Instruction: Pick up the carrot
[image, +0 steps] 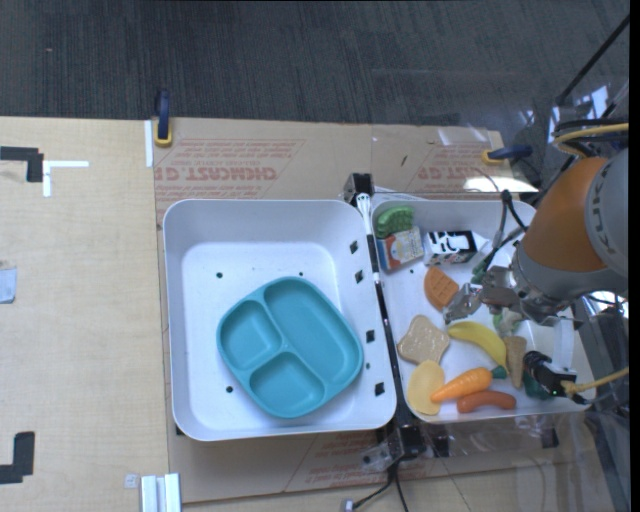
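carrot (463, 383) lies below gripper (480, 296), arm bent over; finger state unclear.

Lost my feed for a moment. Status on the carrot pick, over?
Claw low over right bin, above the banana. Carrot lying loose in bin, ungrasped. Banana, sausage and bread slice crowd it.

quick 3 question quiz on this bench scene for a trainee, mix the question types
1. True or false: the carrot lies in the left bin.
2. Which item lies directly above the carrot in the view? A) banana B) teal tray C) red sausage
3. Fill in: the teal tray has ___ compartments.

Key
1. False; it lies in the right bin.
2. A
3. three
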